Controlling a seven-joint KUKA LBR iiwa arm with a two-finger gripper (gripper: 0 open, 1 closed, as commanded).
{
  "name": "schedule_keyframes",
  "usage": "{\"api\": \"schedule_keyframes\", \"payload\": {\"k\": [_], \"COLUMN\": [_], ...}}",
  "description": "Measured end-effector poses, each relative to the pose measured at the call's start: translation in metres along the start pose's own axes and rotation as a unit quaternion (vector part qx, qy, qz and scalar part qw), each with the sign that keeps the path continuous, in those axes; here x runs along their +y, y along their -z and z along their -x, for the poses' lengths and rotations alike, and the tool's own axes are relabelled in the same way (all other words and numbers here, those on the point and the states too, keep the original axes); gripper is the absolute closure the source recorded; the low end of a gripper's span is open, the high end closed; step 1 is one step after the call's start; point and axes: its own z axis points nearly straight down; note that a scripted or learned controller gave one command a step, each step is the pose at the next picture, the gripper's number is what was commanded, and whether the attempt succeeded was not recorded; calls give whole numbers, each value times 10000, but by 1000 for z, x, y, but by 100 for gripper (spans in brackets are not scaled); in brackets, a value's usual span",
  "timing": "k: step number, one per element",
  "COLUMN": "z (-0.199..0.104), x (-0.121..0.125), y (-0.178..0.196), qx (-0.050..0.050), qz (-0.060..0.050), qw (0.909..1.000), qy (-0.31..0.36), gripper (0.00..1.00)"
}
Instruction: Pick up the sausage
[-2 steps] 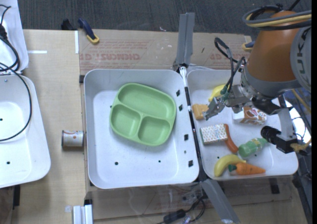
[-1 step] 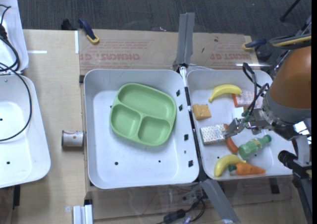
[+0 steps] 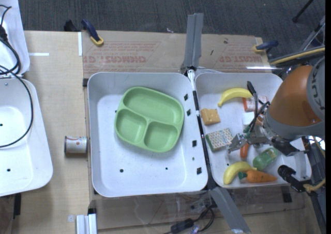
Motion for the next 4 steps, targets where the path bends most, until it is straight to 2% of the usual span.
{"api": "schedule_keyframes", "payload": {"k": [1,2,3,4], "z": [1,-25,-25,-41], "x": [0,-15,-15,47], "y": [9,-2,7,96], "qx": [0,-3,-6,-10], "qz": [-6,42,34,5], "qw": [10000,9819,9819,9870], "qy": [-14,-1895,-1894,-1606], "gripper": [100,100,100,100]}}
